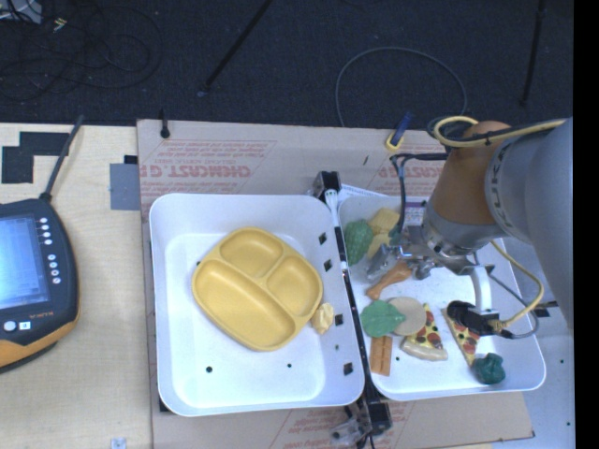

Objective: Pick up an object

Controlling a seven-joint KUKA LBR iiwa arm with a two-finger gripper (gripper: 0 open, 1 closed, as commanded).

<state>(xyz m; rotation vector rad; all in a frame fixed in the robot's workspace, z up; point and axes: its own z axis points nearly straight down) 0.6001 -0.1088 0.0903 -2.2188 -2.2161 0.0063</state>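
My gripper [401,256] is low in the right bin [524,363], at its upper middle, under the orange-banded wrist. It hangs among toy foods: a green leafy piece [358,239] and a yellow piece [384,221] to its left, and an orange carrot-like piece [387,282] just below it. Lower down lie a flat green leaf [380,319], a tan disc [408,311], a pizza slice [426,339] and an orange stick [381,354]. I see nothing lifted off the bin floor.
The left bin [178,363] holds a yellow divided plate [257,288] and a small yellow piece [322,318] by the divider. A second pizza slice [464,337] and a dark green lump [489,369] lie at the right bin's lower right. A tablet pendant [28,269] sits far left.
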